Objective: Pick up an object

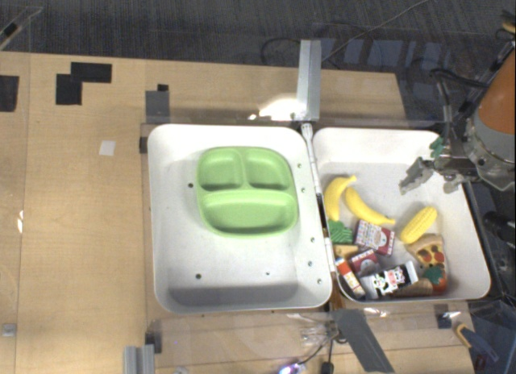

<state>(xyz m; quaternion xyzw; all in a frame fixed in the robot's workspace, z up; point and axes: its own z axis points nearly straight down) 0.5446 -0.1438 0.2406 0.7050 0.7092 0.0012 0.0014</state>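
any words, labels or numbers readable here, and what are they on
None can be read.
Red box: light print on it, too blurred to read.
Black and white carton: markings too small to read.
Red and white packet: blurred, unreadable.
Green plate, bananas, corn: no text.
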